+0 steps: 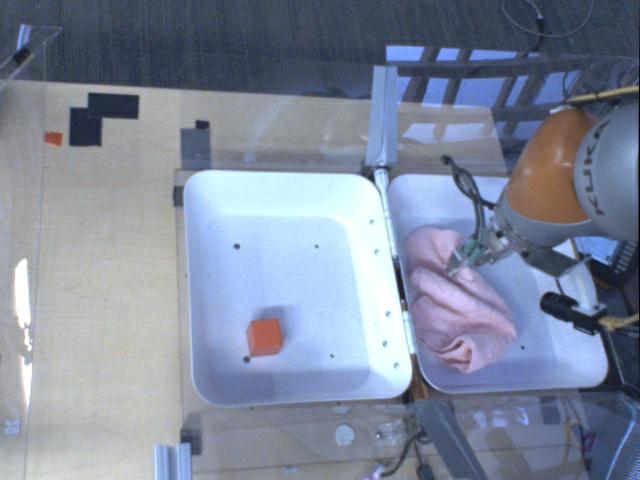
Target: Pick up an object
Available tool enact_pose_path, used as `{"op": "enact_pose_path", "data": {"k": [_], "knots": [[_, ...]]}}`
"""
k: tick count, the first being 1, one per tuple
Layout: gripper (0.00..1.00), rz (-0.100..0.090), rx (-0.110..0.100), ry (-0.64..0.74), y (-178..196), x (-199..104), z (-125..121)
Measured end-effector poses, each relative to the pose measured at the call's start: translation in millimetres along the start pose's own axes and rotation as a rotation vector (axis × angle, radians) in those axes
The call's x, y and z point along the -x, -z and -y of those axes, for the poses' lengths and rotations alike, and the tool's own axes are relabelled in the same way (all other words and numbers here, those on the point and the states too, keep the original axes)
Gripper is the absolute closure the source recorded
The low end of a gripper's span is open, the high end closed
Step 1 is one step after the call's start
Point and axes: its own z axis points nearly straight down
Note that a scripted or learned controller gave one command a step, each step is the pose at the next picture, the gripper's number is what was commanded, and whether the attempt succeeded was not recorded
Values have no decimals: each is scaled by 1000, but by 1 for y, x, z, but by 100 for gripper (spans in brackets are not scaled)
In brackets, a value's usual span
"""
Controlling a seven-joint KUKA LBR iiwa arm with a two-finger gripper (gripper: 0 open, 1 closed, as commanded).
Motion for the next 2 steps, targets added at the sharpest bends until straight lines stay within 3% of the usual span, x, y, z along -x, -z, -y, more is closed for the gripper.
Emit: {"op": "enact_pose_path", "data": {"k": [1, 2], "knots": [[0, 0, 0, 0, 0, 0, 0], [0, -5, -12, 21, -14, -1, -5]]}}
